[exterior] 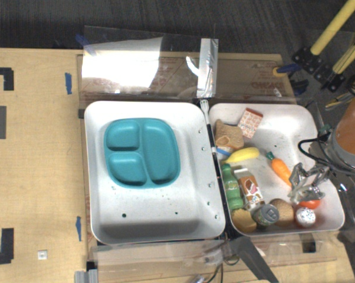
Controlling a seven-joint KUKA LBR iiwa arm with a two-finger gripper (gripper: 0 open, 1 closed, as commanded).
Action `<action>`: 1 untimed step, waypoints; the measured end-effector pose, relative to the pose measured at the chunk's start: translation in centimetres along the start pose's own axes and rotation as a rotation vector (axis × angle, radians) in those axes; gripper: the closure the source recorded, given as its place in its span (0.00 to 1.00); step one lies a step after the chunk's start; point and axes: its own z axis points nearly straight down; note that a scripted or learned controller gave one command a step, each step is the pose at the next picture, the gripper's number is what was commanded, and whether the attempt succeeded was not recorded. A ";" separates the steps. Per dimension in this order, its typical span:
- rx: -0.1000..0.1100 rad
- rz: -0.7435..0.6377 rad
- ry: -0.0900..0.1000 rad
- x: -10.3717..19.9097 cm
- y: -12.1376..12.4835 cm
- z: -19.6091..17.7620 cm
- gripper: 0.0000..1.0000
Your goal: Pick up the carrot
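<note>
a: two white bins side by side. left bin (pixel 148 223) has a teal divided plate (pixel 143 152). right bin (pixel 289 119) has the clutter.

b: carrot?

a: carrot (pixel 280 169) lies in the right bin, right of centre, green tip up-left, just right of the banana (pixel 242 155). lying free on the bin floor.

b: gripper?

a: gripper (pixel 305 183) is low in the right bin, just below-right of the carrot, fingertips close to its orange end. jaws look spread a little, nothing between them.

b: neighbours?

a: green bottle (pixel 230 187) and a brown packet (pixel 250 190) to the left, grey can (pixel 266 215) along the near wall, red-and-white ball (pixel 306 215) under the gripper.
</note>
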 end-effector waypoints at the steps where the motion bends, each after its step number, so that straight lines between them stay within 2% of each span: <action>1: -0.003 0.228 0.001 -4.3 2.4 3.7 1.00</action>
